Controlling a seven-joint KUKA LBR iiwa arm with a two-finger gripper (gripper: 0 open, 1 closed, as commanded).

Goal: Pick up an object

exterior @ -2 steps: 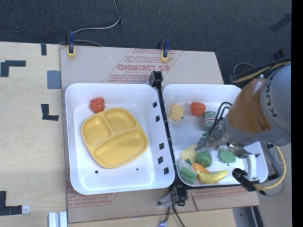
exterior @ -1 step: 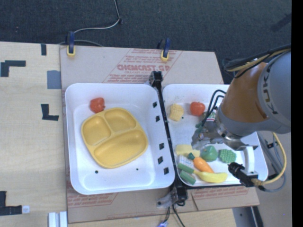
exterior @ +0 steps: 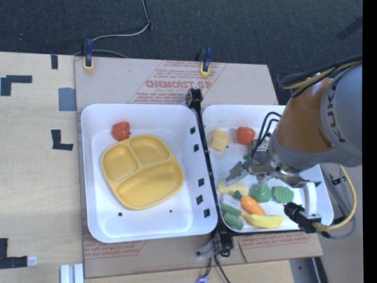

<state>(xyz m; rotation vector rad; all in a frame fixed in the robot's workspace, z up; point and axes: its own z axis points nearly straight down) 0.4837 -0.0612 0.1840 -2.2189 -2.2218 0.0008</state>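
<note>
While tool (exterior: 250,171) hovers, green toy (exterior: 260,191) lies just below.

Small toy foods (exterior: 253,206) in right bin (exterior: 235,112), perhaps plastic

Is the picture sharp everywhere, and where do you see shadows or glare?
Camera view: the light is even and soft, with no strong glare on the left white bin; the yellow divided plate is fairly sharp; the small toy foods under the gripper look soft and lie partly in the grey arm's shadow.
</note>
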